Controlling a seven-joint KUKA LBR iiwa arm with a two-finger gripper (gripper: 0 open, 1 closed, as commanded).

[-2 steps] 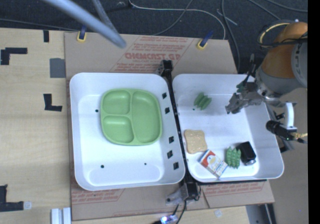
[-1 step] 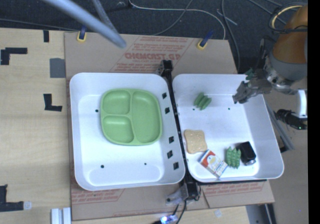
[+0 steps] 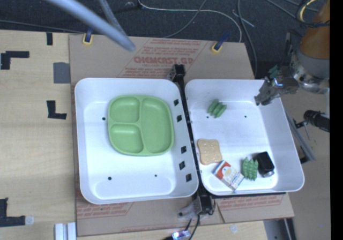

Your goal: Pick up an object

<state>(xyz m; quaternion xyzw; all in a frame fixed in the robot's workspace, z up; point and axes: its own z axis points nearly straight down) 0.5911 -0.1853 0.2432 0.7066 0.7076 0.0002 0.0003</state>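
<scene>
1. White plastic forms both shallow bins: we see the left bin point(image 3: 88, 126) bearing a green divided plate point(image 3: 141, 125), and the right bin point(image 3: 278, 137) bearing the small loose items.
2. We count five candidates in the right bin. A small green ridged piece point(image 3: 217, 109) lies alone toward the far side, well apart from the others, which would leave fingers room on every side.
3. A tan waffle-like square point(image 3: 209, 151) lies near the divider, and just beside it sits a small red-and-white packet point(image 3: 228, 175).
4. A green leafy toy point(image 3: 249, 169) and a black block point(image 3: 263, 163) touch or nearly touch in the near right corner, close to the wall, so we judge them the more awkward picks.
5. Our gripper point(image 3: 266, 94) hangs at the right bin's far right rim, above the wall rather than over any item. It carries nothing, and we cannot tell whether it is apart or together at this angle.
6. We judge the pick not yet begun; no target is evident.
</scene>
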